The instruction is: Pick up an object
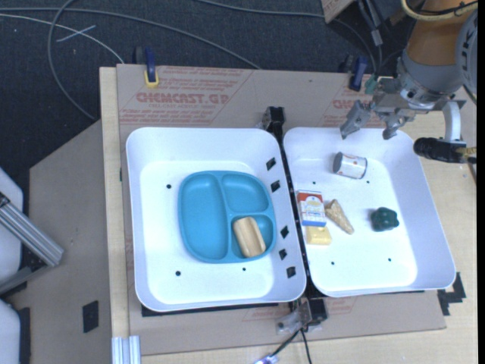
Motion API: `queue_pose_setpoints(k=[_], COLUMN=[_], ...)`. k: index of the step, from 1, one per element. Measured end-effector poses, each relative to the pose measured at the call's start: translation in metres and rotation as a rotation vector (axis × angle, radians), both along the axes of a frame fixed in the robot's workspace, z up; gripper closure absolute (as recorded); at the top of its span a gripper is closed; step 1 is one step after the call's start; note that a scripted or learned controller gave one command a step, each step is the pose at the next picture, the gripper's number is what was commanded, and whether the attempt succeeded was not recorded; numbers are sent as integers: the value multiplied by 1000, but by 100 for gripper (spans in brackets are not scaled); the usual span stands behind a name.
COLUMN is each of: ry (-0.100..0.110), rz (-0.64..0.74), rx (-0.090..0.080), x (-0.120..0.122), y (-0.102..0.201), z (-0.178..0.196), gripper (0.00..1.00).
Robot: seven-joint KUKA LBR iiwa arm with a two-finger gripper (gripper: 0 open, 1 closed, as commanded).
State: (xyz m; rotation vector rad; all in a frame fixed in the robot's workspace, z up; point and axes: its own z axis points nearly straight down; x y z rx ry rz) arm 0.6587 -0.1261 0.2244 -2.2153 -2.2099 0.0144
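the small silver can (350,164) lies on its side in the right bin (424,275), near the bin's far edge. its long side runs left to right, tipped a little, and its round dark end faces left.

just past the can, above the far edge of that bin, hangs the gripper (371,130). its two grey fingers are spread apart, one on each side, and nothing sits between them. the gripper is near the can but not touching it. the grey arm with its orange band (439,29) comes in from the top right.

lower in the same bin, by the left wall, lies a little red and white box (311,208), with a yellow block (317,236) touching its near end. just right of those lies a tan cone-shaped piece (340,215), its thin end aimed toward the near right. further right, well apart, sits a dark green lump (384,218).

in the left bin (151,279) rests a blue plate with three parts (204,211). a tan bread roll (248,236) lies in its small near-right part, its long side running far to near.
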Motion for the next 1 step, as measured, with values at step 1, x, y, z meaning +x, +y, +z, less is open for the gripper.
queue_pose_setpoints(k=[1], ry=[-15], rz=[3], rx=[-2], x=[2], y=[0], z=[10], gripper=[0])
